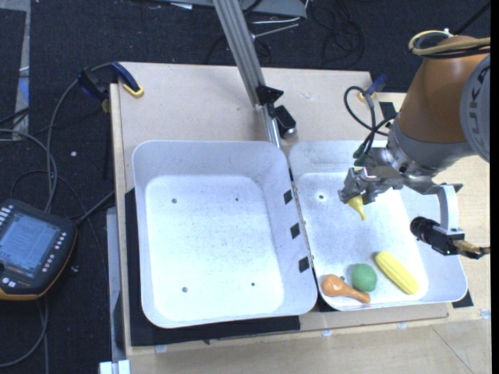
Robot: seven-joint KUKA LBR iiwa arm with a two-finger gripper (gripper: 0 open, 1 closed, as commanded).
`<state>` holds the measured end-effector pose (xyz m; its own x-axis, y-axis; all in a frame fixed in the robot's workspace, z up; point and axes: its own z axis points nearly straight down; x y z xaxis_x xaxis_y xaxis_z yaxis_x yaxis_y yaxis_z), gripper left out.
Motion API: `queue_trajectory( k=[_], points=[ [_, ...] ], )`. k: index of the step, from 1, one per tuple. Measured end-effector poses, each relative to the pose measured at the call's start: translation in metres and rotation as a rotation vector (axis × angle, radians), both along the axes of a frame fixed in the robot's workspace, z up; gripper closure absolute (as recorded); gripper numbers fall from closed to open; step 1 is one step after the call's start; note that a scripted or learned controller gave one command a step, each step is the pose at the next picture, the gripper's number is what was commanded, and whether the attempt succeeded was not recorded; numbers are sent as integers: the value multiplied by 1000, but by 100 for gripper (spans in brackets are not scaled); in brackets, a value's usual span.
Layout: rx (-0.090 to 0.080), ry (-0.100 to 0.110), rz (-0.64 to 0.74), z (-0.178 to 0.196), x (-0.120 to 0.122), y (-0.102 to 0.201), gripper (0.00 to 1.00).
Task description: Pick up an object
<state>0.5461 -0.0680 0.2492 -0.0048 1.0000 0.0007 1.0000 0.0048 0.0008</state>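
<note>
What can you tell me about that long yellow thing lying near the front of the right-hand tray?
It looks like a toy corn cob: a stubby yellow cylinder, ridged, probably plastic. It lies flat on the floor of the right bin, near its front right corner, slanting across the view. A green ball sits just beside its left end, possibly touching. The hand is above and apart from it.

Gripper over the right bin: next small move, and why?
Probably lift straight up. The gripper sits above the right white bin's floor with a small yellow pointed object at its tip, seemingly between its fingers, apart from the other items.
</note>
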Motion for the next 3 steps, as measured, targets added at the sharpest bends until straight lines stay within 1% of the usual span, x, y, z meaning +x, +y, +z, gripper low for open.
queue_trajectory(
  k=[1, 2, 3],
  points=[
    [0, 2, 0, -12, 26, 51, 100],
    [-1, 1, -1, -16, 63, 90, 100],
    [0, 0, -1, -5, 89, 135, 100]
  ],
)
